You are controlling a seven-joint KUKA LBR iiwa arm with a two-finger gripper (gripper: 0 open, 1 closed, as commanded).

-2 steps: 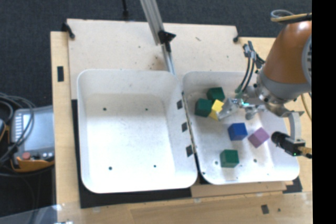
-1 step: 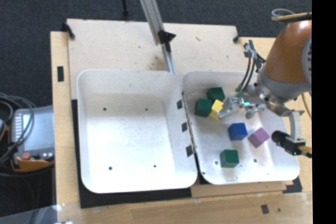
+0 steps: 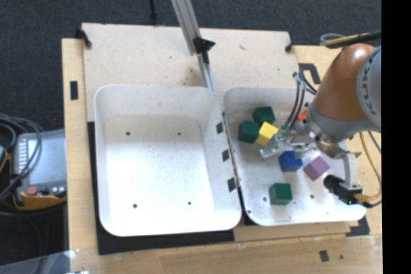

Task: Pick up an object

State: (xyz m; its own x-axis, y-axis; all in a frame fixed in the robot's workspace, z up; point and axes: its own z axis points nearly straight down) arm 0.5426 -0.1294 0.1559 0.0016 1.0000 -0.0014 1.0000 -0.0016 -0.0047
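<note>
Claw is down in the right bin, metal tip low among the blocks. Can't tell its opening from this angle, and nothing visibly sits in it.

Nearest candidate: yellow block, touching or just off the claw's tip on the far-left side. Blue block sits just beside it on the near-right, also very close. Those two flank the tip, so the coming move turns on which one lines up; my read is yellow, since the tip points that way.

Further out: two dark green blocks bunched just past the yellow one, away from the arm. Purple block beyond the blue, under the wrist. Lone green block nearer the front edge, well apart from the claw.

Left bin is across the divider. Both sit on the worktop.

Risk: blocks crowded, tip may shove rather than grab.
</note>
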